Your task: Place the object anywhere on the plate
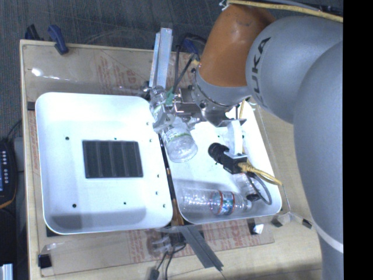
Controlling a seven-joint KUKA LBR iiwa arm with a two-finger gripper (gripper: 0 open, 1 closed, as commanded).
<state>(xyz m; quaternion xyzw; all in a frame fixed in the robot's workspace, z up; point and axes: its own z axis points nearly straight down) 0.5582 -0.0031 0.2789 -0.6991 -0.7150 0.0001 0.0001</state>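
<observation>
Claw [164,111]: at the far end of the ridge between the two bins, hung from grey arm [280,51] with orange band. Released or clenched: cannot tell, with glare and clear plastic confusing the spot

Clear cup [180,145]: the task's object, by best reading. Tilted, just below the claw and touching or nearly touching it, over the left margin of right bin [204,174]. Possibly lifted and in the grasp, not confirmed

Plate [112,158]: dark, ribbed, rectangular. Flat in the middle of left bin [58,121], well apart from the cup, across the ridge

Plastic bottle [213,202]: clear, on its side along the near wall of the right bin. Not involved

Worktop [87,60]: pale board under both bins

Step in hand, as judged: carry phase, between pick-up and set-down. Nothing on the plate yet

Next move calls for: travel leftward over the ridge, high enough to clear both rims. Then centring above the ribs, lowering, letting go. Cup light and round, liable to roll if dropped tilted
</observation>
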